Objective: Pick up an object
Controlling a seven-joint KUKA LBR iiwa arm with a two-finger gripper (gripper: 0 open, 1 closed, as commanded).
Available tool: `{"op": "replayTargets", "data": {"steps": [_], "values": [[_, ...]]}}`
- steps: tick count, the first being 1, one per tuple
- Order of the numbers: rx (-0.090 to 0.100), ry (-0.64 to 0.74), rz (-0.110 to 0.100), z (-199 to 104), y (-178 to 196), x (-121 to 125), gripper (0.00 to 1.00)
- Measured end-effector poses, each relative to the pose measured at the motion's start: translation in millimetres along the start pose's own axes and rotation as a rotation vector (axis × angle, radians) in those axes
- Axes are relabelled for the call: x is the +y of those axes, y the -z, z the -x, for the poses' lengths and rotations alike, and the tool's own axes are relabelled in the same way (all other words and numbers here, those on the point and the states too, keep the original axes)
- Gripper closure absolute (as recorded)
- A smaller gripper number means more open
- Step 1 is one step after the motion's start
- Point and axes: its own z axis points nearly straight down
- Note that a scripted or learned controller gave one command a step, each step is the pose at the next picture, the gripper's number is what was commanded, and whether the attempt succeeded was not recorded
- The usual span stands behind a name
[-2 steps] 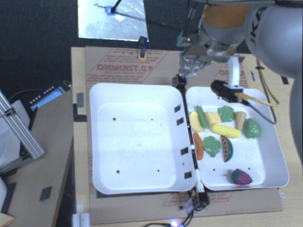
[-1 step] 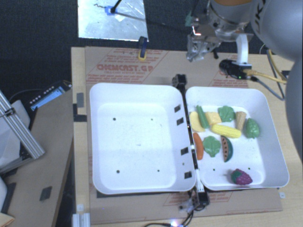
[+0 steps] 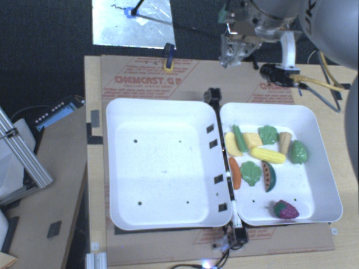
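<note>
**Arm hangs over the bench's far edge, toy food waits in the right bin**

From where I stand, the big grey arm (image 3: 331,15) takes up the top right corner, its orange band just visible at the upper edge. Below it the bench (image 3: 140,74) carries a brown board printed with red lettering, and on that sit the two white bins. The left bin (image 3: 120,111) lies beside the right bin (image 3: 322,150), the two joined along a dark hinge strip.

The right bin holds a cluster of toy food: a corn cob (image 3: 268,155), a green leafy piece (image 3: 251,174), a lettuce-like piece (image 3: 268,134), a dark green lump (image 3: 298,152), a watermelon slice (image 3: 270,177), a carrot (image 3: 234,173) near the hinge side, and a purple grape bunch (image 3: 285,209) apart toward the near wall.

The gripper (image 3: 231,54) hangs above the far edge of the board, well apart from the food. Whether it is spread or pressed together, I cannot tell.
</note>
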Motion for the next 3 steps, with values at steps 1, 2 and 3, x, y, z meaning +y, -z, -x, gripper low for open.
{"op": "replayTargets", "data": {"steps": [1,2,3], "values": [[-0.001,-0.005,-0.002,20,9,0,1.0],[0.001,-0.001,0.0,14,40,-20,1.0],[-0.002,-0.006,-0.001,56,40,0,1.0]]}}
